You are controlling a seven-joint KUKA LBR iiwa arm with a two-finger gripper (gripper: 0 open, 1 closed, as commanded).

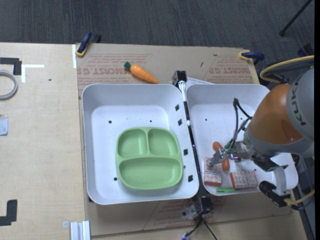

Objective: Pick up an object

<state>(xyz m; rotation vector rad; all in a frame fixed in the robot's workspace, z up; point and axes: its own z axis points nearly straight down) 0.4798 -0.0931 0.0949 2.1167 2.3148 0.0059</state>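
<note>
Though down in the right bin [200, 101] with the gripper [221, 159] right at a small orange piece [216, 146], cannot tell whether open or closed, nor whether gripping anything. Just beside it, near the front wall, two red-and-white packets [212, 178] and a green stick [225, 189]. Over in the left bin [95, 134], a green divided plate [149, 158]. Behind both bins, on the cardboard, a toy carrot [141, 73].
</note>
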